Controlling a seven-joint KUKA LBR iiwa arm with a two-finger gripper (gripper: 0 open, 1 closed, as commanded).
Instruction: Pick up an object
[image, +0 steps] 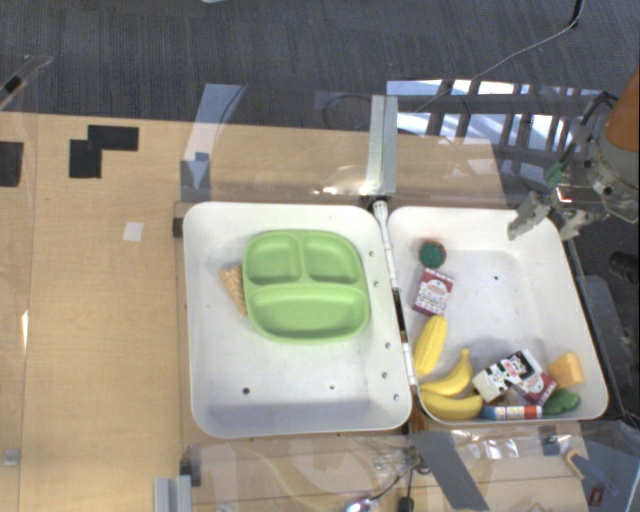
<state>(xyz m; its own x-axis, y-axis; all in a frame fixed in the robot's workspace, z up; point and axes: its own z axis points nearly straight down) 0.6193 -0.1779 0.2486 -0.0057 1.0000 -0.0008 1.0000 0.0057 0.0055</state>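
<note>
My gripper (548, 220) hangs over the back right corner of the right bin (520, 290), open, with nothing between its fingers. Below it the bin holds a small red and green ball (432, 253), a red and white carton (434, 293), a yellow piece (430, 343) and two bananas (448, 383). At the bin's front right lie a black and white carton (510, 375), an orange piece (566, 368), a green piece (566, 402) and a marker (510, 411). All of these lie well away from the gripper.
The left bin (290, 390) carries a green divided plate (304, 284) with a tan cracker (232, 288) tucked at its left edge. A metal divider (390, 290) runs between the bins. A metal frame (500, 120) stands behind the right bin.
</note>
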